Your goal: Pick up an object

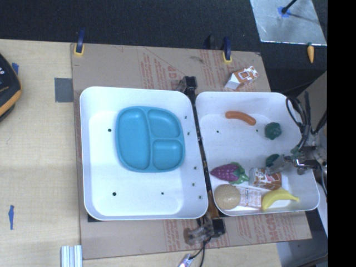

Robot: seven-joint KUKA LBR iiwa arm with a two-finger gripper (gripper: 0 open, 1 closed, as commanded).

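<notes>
The right bin [222, 102] holds an orange sausage [240, 117], a dark green lump [272, 130], a purple bunch of grapes [228, 172], a tan round bun [227, 196], a yellow banana [278, 199] and a printed packet [266, 178]. My gripper [295, 162] reaches in over the bin's right rim, just above the banana and packet. A small dark green piece [272, 160] lies at its tip; whether it is held is unclear.
The left bin [89, 149] carries a blue divided plate [150, 138]. A small carton [242, 78] lies on the cardboard behind the right bin. Cables [297, 113] hang by the right rim. A black and yellow device [6, 85] sits at the far left.
</notes>
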